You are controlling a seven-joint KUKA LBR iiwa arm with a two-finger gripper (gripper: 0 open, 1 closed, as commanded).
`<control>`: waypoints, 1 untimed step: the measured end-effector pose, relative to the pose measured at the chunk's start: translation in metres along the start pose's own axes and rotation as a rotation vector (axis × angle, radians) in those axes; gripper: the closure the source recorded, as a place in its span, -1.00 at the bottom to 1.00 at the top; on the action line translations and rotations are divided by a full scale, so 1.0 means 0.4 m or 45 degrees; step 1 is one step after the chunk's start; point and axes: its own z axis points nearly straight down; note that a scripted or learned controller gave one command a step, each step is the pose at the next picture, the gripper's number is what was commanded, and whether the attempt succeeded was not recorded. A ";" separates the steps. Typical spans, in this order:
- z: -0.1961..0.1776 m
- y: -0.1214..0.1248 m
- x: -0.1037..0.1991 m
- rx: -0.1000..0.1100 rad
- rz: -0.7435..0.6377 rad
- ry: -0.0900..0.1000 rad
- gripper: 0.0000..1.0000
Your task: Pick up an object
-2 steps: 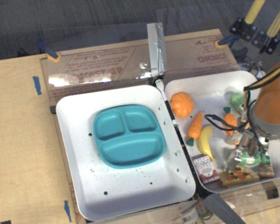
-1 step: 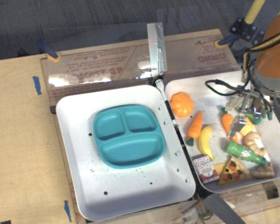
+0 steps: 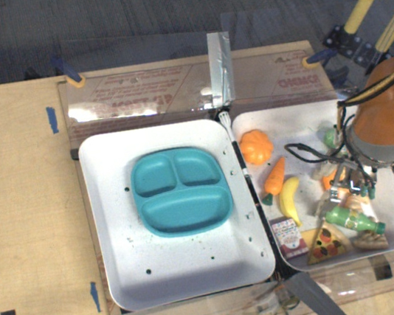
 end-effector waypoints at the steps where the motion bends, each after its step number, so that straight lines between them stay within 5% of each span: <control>1: -0.033 0.004 -0.009 -0.003 -0.001 -0.015 1.00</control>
